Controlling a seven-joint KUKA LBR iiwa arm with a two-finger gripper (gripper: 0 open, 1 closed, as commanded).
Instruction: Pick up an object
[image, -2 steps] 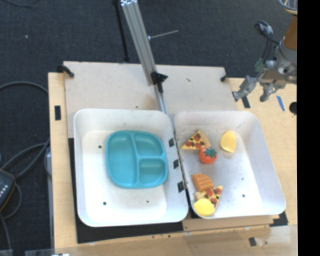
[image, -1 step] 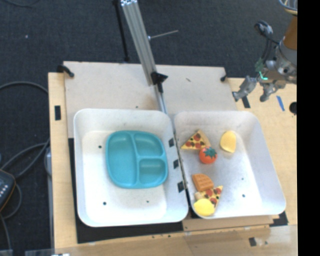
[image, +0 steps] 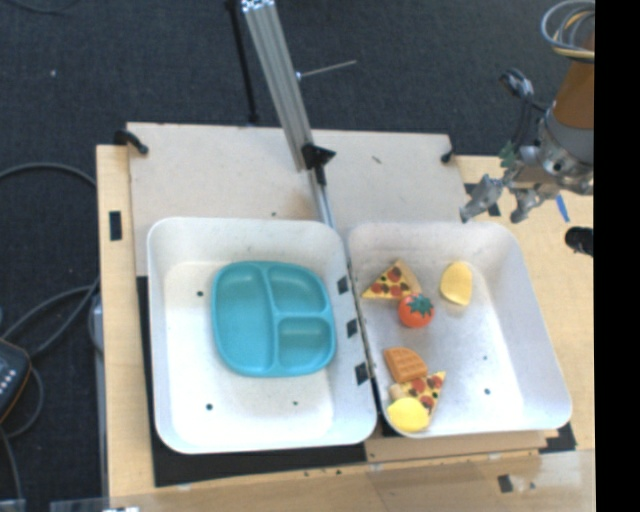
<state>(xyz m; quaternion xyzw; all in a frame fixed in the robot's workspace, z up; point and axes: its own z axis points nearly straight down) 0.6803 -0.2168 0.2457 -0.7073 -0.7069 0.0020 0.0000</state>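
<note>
No legible text or markings.

In the right bin (image: 520, 300), the toys crowd the left half: a pizza slice (image: 392, 283), a tomato (image: 416, 311) and a yellow piece (image: 457, 283) near the top, and a waffle (image: 404, 363), a second pizza slice (image: 430, 388) and a lemon (image: 407, 413) packed against the lower left wall. The right half of its floor lies bare. A teal divided plate (image: 272, 318) covers the middle of the left bin (image: 180, 400), leaving a bare margin around it. A slanted metal post (image: 285, 85) stands above the bins' shared edge.
</note>
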